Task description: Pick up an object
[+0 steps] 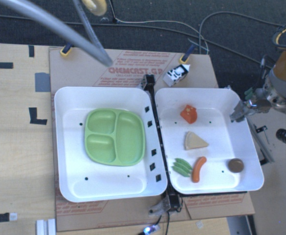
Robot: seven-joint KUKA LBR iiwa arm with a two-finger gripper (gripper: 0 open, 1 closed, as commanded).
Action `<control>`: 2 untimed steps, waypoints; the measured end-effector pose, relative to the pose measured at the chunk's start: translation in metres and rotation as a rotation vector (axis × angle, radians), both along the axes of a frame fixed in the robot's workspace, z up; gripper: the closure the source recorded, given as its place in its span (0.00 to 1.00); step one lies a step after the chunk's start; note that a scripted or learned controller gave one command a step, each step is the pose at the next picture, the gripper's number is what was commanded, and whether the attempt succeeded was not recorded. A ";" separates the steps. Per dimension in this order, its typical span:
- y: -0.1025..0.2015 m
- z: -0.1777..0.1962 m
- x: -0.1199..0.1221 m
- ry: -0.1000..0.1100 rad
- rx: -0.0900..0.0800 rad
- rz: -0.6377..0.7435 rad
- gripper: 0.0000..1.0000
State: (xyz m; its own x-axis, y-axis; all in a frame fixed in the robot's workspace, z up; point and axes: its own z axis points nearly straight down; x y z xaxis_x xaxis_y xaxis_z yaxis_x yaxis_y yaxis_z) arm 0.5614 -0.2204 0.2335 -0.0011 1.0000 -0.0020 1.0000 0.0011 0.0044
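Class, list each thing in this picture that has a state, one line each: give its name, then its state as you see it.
green divided plate: flat in the left bin, right way up.
red piece: loose in the right bin.
beige wedge: lying flat.
green pods: lying beside the orange sausage.
brown round piece: resting near the right wall.
pincer: over the right bin's edge, holding nothing visible.
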 end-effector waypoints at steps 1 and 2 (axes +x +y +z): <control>0.000 0.029 0.001 0.002 0.001 0.000 1.00; 0.049 0.015 0.000 0.006 0.003 0.004 1.00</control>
